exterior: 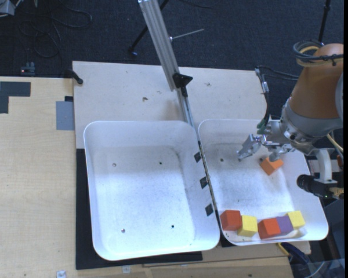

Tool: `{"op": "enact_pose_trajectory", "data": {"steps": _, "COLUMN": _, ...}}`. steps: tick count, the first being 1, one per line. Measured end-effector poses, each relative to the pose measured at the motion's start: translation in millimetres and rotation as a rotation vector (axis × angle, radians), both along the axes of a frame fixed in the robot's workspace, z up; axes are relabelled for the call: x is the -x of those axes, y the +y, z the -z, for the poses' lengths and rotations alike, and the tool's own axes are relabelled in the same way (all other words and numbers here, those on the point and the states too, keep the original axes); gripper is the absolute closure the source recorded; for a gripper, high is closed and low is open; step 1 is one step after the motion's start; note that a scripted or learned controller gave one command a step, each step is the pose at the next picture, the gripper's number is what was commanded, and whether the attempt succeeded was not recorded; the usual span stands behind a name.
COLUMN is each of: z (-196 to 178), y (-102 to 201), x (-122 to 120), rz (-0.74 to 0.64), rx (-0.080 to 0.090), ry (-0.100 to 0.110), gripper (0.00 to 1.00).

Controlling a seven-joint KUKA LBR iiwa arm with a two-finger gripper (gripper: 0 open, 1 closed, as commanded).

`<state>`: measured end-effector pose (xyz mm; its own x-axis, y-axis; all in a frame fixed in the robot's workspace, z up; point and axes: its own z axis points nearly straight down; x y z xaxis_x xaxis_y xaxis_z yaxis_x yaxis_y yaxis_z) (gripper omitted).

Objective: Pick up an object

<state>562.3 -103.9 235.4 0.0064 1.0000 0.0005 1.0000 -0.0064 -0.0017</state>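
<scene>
My gripper hangs over the back part of the right bin, with the grey and orange arm coming in from the right. Its fingers stand spread: one finger points down to the left, and the other sits just above a small orange block. That block lies tilted under the right finger, not between the two. Along the right bin's front wall lies a row of blocks: a red one, a yellow one, another red one, a purple one and a yellow one.
The left bin stands beside the right one, with a divider carrying black clips between them. A slanted aluminium bar rises from the back of the divider. Cables and a black fitting hang at the arm's right side.
</scene>
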Motion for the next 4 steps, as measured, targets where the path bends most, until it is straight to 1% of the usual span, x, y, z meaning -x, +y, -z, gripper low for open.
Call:
{"op": "enact_pose_trajectory", "data": {"steps": 1, "z": -5.3, "y": 27.4, "x": -16.4, "rz": -0.009, "rx": -0.001, "ry": -0.001, "gripper": 0.0}}
{"op": "enact_pose_trajectory", "data": {"steps": 2, "z": -39.7, "y": -50.6, "x": 14.2, "rz": 0.001, "rx": 0.004, "ry": -0.003, "gripper": 0.0}}
{"op": "enact_pose_trajectory", "data": {"steps": 3, "z": -37.3, "y": -46.4, "x": 13.2, "rz": -0.005, "rx": 0.001, "ry": 0.0, "gripper": 0.0}}
{"op": "enact_pose_trajectory", "data": {"steps": 4, "z": 134.2, "y": -104.7, "x": 33.5, "rz": -0.004, "rx": -0.003, "ry": 0.009, "gripper": 0.0}}
